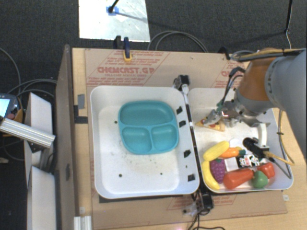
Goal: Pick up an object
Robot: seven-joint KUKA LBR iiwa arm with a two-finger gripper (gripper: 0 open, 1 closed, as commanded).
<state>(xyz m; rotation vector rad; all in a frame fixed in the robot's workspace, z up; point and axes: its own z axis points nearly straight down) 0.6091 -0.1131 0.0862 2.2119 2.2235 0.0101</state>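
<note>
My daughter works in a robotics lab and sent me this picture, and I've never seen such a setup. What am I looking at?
A camera fixed above the bench looks down at a slant. The grey shape with an orange band is a robot arm reaching in from the right. Its gripper is low in the right bin, beside a small orange and yellow piece. I can't tell whether it holds anything. That bin's near end has a pile of toy food: a banana, purple grapes and a red pepper. The left bin holds a blue divided plate. The robot is meant to pick up an object.
</note>
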